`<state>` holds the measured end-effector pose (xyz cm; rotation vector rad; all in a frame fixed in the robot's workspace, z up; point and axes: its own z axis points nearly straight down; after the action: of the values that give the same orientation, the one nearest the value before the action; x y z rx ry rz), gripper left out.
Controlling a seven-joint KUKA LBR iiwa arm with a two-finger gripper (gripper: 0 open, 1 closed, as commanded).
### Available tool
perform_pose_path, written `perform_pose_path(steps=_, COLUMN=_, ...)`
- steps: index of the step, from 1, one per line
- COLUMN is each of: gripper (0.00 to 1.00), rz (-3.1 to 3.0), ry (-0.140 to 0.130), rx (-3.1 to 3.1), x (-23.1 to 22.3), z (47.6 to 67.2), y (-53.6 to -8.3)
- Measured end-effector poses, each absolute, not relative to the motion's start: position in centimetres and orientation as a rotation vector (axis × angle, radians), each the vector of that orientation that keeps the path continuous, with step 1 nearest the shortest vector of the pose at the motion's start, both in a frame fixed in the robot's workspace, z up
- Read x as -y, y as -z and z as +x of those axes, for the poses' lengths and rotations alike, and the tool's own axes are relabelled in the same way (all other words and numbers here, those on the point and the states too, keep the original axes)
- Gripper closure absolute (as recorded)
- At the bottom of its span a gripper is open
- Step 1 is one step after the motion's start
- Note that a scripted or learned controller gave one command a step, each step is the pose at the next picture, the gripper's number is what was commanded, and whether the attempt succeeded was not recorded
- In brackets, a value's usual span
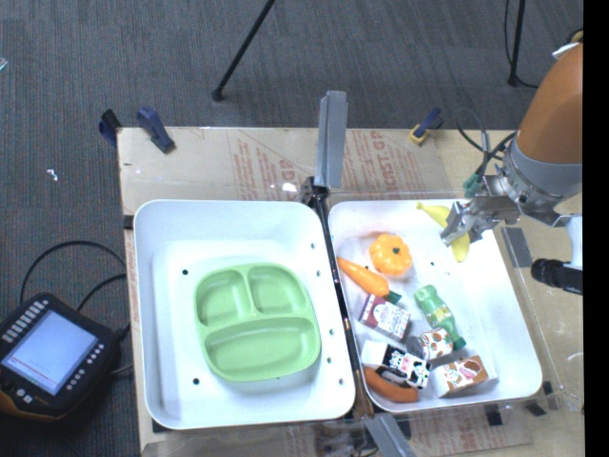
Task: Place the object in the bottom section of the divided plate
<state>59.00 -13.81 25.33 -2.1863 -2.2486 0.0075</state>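
Observation:
A green divided plate [204, 305] lies in the left bin [157, 255]; its wide bottom section [259, 348] holds nothing. My gripper [462, 227] hangs low over the far right part of the right bin [509, 303], directly above a yellow banana [434, 213] whose ends stick out on either side of it. The banana's middle is hidden by the gripper. An orange pumpkin [391, 254] sits just left of the gripper.
The right bin also holds a carrot [363, 277], a green bottle [436, 308], several small cartons [385, 318] and an orange sausage-like piece [390, 387] near its front. A grey post [331, 146] stands behind the bins' shared edge. Clamps sit on the bench's back edge.

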Motion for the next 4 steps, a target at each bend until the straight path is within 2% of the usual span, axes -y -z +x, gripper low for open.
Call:
perform_pose_path(steps=1, gripper=0.00, rz=-2.186, ry=-0.007, rx=2.249, x=13.8, z=59.0, y=-25.3)
perform_pose_path(steps=2, gripper=0.00, rz=-2.067, ry=-0.009, rx=2.353, x=5.5, z=53.1, y=-18.3)
perform_pose_path(steps=3, gripper=1.00, rz=-2.074, ry=-0.016, rx=2.339, x=5.8, z=53.1, y=-18.8)
perform_pose_path(steps=4, gripper=1.00, rz=-2.472, ry=-0.015, rx=1.922, x=2.0, z=47.5, y=-18.3)
